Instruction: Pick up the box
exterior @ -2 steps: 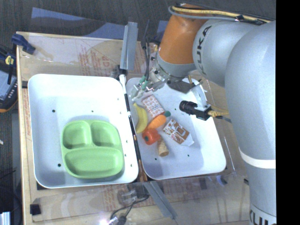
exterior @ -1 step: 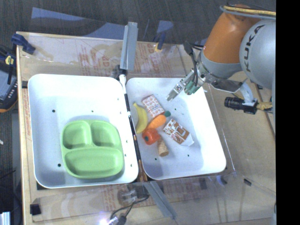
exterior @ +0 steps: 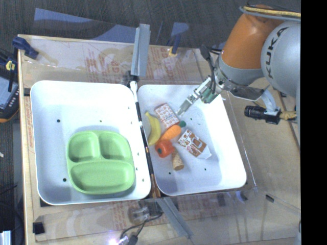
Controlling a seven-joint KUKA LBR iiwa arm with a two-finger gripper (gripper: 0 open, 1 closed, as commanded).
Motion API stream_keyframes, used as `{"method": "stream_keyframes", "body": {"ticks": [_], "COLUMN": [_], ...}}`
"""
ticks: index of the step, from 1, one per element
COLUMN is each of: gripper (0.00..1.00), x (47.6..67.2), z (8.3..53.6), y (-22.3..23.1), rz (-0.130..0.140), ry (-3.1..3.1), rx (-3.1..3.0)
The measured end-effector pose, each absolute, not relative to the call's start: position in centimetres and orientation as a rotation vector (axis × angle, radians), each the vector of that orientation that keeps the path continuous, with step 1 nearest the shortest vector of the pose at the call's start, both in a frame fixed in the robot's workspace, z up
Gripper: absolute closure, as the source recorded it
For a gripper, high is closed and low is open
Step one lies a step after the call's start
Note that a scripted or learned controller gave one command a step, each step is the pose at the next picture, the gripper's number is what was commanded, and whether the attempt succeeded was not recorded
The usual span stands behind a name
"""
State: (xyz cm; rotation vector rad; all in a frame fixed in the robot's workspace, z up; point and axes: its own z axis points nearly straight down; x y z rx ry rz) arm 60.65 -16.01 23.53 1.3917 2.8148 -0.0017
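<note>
Box (exterior: 166, 114) lies flat in right bin (exterior: 225, 142), near its far-left part, touching banana (exterior: 152, 127) and carrot (exterior: 171, 132). Claw (exterior: 185, 106) just beside box; open or clenched: cannot tell. Likely light, thin cardboard, crushable. Suggest pinching across narrow width, gentle force.

Arm (exterior: 265, 45) — grey KUKA iiwa, one unit, entering from the right of the camera view at upper right. Orange band broad and rounded, sitting above the wrist, with the grey link bearing the maker's lettering just to its right. Wrist angled down and to the left, toward the middle of the view. Gripper (exterior: 183, 107) — two-finger type, slim, extended diagonally from the wrist to lower left, tips lowest and furthest left; greenish fittings at its base. Fingers lie close together along one line; nothing is seen between them.
</note>
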Motion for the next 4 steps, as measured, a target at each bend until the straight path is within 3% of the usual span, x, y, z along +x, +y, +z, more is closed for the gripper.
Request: {"method": "stream_keyframes", "body": {"ticks": [1, 2, 3, 4], "gripper": [0.0, 0.0, 1.0, 1.0], "x": [62.7, 64.1, 64.3, 62.3], "z": [12.5, 9.6, 10.9, 25.3], "y": [-14.6, -13.6, -13.6, -3.6], "rz": [-0.002, 0.001, 0.002, 0.0], "ry": [2.686, 2.694, 2.693, 2.875], "rx": [1.634, 1.605, 1.598, 1.262]}}
